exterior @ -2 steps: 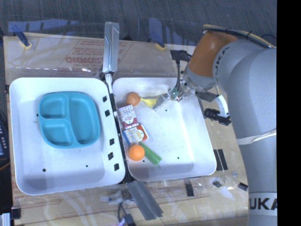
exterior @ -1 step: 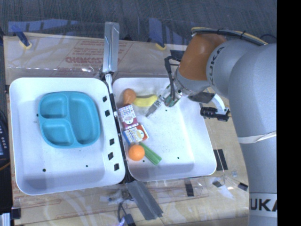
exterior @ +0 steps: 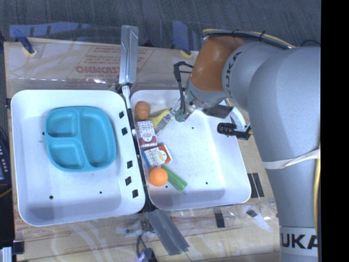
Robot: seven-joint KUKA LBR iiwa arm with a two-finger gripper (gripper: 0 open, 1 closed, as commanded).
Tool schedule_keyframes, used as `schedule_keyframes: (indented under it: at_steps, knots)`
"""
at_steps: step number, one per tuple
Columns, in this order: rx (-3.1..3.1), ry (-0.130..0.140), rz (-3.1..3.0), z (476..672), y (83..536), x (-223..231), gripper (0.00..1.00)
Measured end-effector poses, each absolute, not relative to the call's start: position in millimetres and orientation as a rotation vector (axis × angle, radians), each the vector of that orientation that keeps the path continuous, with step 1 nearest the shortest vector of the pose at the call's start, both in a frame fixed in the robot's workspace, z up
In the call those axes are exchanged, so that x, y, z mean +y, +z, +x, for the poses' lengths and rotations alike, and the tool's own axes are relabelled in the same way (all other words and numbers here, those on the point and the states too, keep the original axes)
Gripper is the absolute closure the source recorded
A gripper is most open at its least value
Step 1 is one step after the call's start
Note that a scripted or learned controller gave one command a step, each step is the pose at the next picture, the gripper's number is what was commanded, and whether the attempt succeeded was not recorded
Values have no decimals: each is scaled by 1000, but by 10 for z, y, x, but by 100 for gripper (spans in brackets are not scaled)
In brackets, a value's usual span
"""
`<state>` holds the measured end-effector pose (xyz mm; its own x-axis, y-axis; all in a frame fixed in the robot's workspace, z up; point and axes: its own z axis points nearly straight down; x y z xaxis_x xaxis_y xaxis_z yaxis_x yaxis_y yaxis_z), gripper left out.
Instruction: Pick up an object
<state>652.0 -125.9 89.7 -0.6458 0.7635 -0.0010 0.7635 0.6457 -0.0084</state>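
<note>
The pincer (exterior: 179,115) is lowered beside the banana (exterior: 159,117) at the right bin's (exterior: 229,168) eleven o'clock; its state cannot be told. A closing grasp is called for next.

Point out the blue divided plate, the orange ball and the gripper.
blue divided plate (exterior: 80,138): camera view, on the ridge between its compartments.
orange ball (exterior: 158,177): camera view, on the middle of its top.
gripper (exterior: 179,115): camera view, at its tip over the right bin, by the yellow item.

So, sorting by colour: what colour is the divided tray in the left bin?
Light blue plastic divided tray, camera view.
</note>
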Motion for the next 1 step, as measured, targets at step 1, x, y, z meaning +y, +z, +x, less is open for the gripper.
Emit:
schedule_keyframes:
  at_steps: [1]
  knots:
    - [-2793,31,-1447,6431,905,-1165,0]
